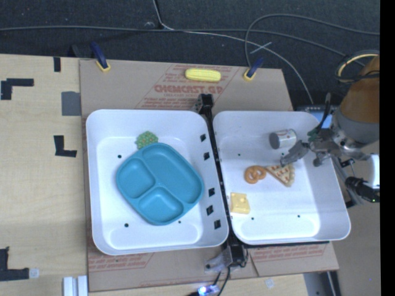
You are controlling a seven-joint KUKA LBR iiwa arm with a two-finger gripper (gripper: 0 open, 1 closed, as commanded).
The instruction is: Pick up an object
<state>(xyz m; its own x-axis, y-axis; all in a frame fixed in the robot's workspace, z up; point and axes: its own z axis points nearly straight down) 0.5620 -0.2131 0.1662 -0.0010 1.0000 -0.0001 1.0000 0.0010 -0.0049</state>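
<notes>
Two shallow white bins sit side by side on a cardboard sheet (179, 85); the left bin (102, 184) holds a blue three-compartment plate (159, 184), with a small green bumpy item (147, 140) touching the plate's far edge; the right bin (321, 221) holds a grey metal cylinder (282, 139) lying on its side, a pretzel-like brown ring (254, 174), a pizza-slice toy (281, 174) just beside the ring, and a yellow cheese-like square (239, 203) nearer the front; the arm (361, 106) reaches in from the right, its gripper (298, 153) low over the right bin between the cylinder and the pizza slice; a yellow corn-like piece (202, 74) lies on the cardboard behind the bins; blue-and-yellow clamps (100, 59) pin the cardboard's far edge
</notes>
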